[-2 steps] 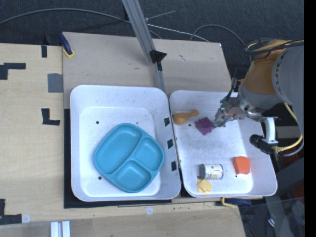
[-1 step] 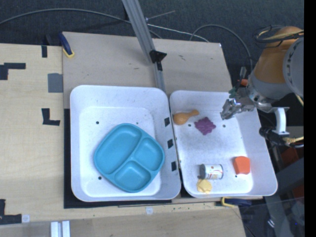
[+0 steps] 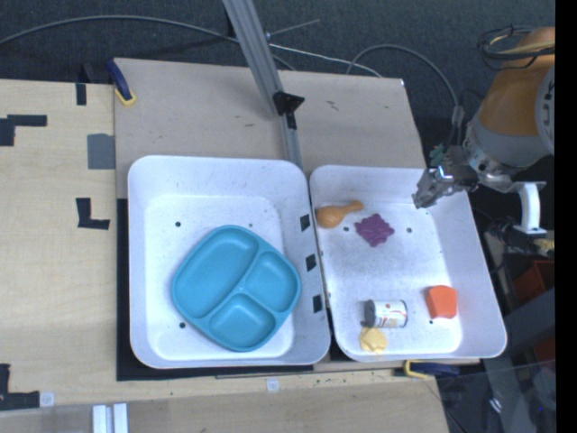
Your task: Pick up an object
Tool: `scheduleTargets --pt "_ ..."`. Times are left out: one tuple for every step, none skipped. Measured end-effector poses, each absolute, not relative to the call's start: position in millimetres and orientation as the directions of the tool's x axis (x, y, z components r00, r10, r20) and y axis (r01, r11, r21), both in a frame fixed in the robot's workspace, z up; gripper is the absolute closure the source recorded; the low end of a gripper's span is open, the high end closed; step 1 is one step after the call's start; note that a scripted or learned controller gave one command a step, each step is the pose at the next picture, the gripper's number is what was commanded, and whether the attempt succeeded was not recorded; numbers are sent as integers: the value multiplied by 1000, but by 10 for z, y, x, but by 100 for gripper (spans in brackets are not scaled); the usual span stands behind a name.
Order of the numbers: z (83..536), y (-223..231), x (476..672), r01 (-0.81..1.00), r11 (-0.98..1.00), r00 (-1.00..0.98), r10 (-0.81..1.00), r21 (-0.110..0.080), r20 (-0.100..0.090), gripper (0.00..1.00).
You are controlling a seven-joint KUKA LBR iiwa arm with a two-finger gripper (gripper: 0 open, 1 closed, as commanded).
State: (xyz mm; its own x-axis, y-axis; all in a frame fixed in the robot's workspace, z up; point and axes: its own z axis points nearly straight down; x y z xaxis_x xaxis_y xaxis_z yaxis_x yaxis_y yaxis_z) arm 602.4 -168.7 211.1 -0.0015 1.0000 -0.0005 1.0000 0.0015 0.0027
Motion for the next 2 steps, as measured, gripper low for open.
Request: scheduleTargets --pt "2556 -1724 6078 1000 2 -2 1000 4 -1 100" --pt "2609 -1223 6082 1000 6 -6 1000 0 2 100"
